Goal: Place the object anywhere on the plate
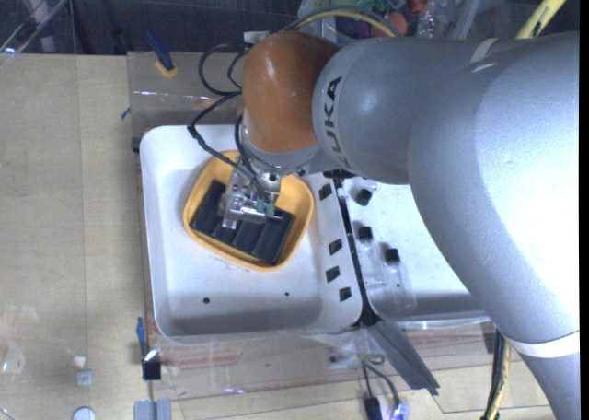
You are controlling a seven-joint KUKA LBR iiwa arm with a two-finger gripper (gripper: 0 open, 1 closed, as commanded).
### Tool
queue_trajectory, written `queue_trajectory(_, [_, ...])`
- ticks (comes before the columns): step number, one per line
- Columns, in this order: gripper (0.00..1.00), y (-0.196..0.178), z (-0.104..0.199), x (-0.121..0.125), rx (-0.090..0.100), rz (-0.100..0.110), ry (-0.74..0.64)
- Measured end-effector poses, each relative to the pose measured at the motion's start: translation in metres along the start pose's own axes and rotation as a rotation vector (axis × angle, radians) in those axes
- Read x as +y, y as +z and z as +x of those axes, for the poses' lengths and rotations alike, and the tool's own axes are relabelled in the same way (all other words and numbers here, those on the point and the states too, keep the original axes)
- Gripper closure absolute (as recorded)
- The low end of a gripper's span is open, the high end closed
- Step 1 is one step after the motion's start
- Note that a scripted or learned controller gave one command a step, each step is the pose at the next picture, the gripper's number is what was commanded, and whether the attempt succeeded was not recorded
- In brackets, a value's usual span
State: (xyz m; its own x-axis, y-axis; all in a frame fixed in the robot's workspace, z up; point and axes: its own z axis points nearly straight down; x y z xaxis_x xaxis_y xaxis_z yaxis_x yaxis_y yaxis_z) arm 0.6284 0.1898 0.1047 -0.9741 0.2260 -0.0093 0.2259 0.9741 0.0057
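In the left bin (pixel 184 291), near the middle of the bench (pixel 64 179), a yellow plate (pixel 195 212) with a dark ridged object (pixel 259 239) lying flat across its middle. Directly over that object, the pincer (pixel 247 208), hanging from the grey arm (pixel 442 114) below its orange band (pixel 281 87); low and close to the dark thing, perhaps touching it. Cannot tell whether spread, closed or clamped on anything: too small and cluttered there. Judged as the closing step of placing, with the object apparently already inside the plate's rim. Next, probably: letting go if not yet done, then lifting straight up without dragging the object or tipping the plate. In the right bin (pixel 414 285), a few small black bits (pixel 364 195).
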Motion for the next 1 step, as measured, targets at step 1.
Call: queue_trajectory(1, [0.0,0.0019,0.001,-0.0001,0.003,0.001,-0.001])
